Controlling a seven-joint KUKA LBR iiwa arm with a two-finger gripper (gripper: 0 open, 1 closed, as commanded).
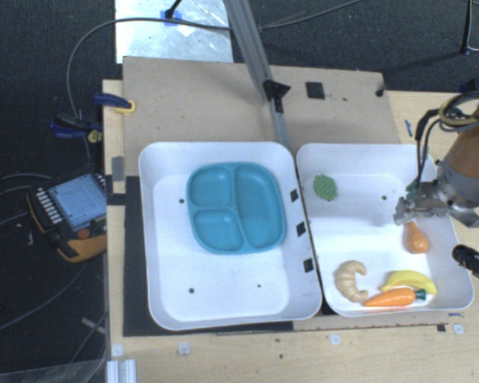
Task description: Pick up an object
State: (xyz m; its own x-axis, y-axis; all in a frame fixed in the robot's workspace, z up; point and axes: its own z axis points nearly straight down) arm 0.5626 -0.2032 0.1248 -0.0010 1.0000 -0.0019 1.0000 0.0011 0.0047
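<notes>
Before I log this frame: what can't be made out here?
- Claw: too small and blurred in the camera view to tell whether it grips the orange object just below it or only touches it.
- Arm: cut off by the right edge.
- Carrot: overlaps the banana, hiding its lower edge.
- Green object: too small to identify.

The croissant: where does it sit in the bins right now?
The croissant lies in the right bin, near its front edge on the left side, just left of the carrot and the banana.
</notes>
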